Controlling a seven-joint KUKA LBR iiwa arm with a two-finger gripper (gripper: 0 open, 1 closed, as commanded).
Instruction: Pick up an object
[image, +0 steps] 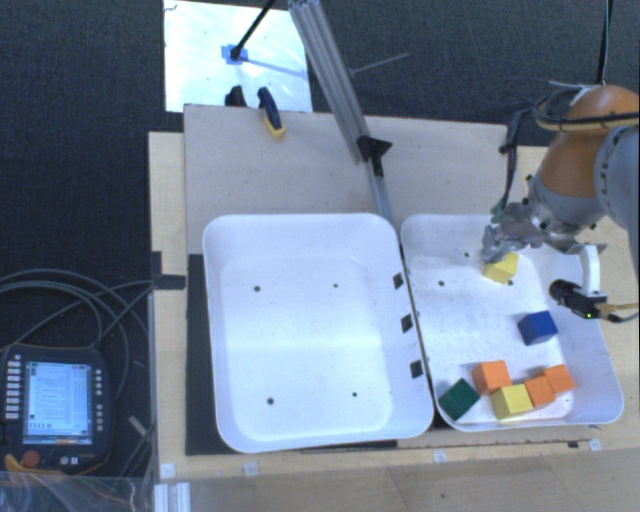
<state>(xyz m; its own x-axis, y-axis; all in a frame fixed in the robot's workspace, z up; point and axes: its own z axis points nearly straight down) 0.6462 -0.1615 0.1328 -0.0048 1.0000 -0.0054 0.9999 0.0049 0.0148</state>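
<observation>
- I'm down in the right bin (600, 350), my claw (497, 250) low near its upper wall, right over the yellow block (501, 268).
- Whether the claw is clenched or released, I cannot tell: the wrist body hides its working end from this slanted look.
- The yellow block sits just below my claw, touching it or nearly so, and looks tilted rather than flat on the floor. Gripped or merely nudged? I can't say.
- Risk one, as I judge it: if the block is cocked on an edge, I may pinch a corner and it will squirt out sideways as I close or lift.
- Risk two: I'm close to the bin's upper wall, so a small drift could push the block against the wall or scrape me on it.
- Risk three: a lift with a shallow bite could drop it back into the bin.
- The others lie well apart from me: a blue block (537, 327) mid-bin, and along the lower edge a green block (459, 398), an orange block (490, 376), a second yellow one (512, 400) and two more orange (551, 384). No crowding trouble there.
- The left bin (225, 250) sits beside.
</observation>
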